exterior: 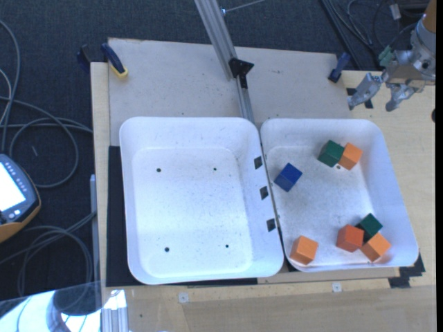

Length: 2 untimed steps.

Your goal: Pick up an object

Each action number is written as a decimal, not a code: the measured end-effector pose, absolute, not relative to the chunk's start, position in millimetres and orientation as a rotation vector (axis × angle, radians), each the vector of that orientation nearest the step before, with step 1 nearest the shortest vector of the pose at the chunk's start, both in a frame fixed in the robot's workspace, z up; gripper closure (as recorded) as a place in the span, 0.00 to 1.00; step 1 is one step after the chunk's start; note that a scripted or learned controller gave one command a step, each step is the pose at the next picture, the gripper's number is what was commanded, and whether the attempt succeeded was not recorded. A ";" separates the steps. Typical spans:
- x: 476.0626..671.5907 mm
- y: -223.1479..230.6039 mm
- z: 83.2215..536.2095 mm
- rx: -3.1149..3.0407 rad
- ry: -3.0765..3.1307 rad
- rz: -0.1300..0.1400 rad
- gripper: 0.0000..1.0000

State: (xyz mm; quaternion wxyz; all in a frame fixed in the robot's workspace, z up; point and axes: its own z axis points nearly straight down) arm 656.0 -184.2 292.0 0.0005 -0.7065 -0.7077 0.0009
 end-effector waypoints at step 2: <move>652.1 -178.9 109.5 -2.238 -2.240 -0.013 0.00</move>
